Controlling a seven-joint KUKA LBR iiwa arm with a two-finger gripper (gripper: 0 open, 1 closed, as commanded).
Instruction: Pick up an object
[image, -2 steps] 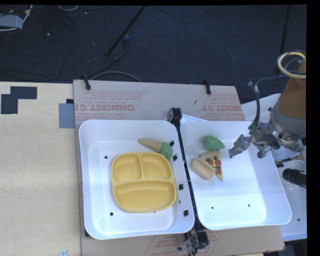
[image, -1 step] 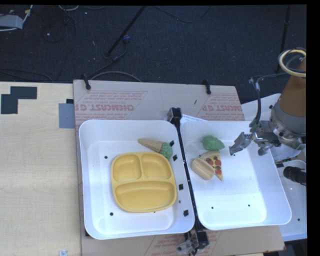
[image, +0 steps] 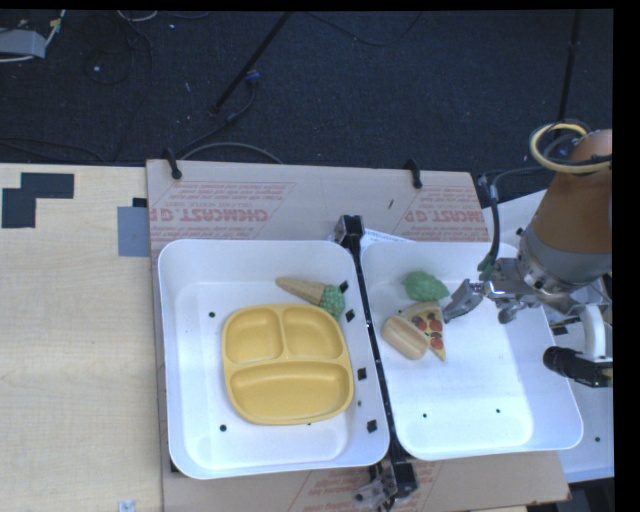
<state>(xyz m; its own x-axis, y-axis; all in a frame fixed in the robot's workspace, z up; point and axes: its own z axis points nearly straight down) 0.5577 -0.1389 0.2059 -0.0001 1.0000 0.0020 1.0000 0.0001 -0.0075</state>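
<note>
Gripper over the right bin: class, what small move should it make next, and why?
Probably ease the gripper left and down toward the pizza slice. It sits just beside that toy, above the right bin, with nothing seen between its fingers.

A dark floor up top, a pale wood bench down below.

Far up and to the left of the gripper, the dark blue floor has thin black cables lying across it. Well to the gripper's left, the light wood bench top has a few dark shapes on it, maybe tape. A brown cardboard sheet with red printed letters lies flat just above and left of the gripper. Below and right of it sits a white surface. The light is even and soft.
</note>
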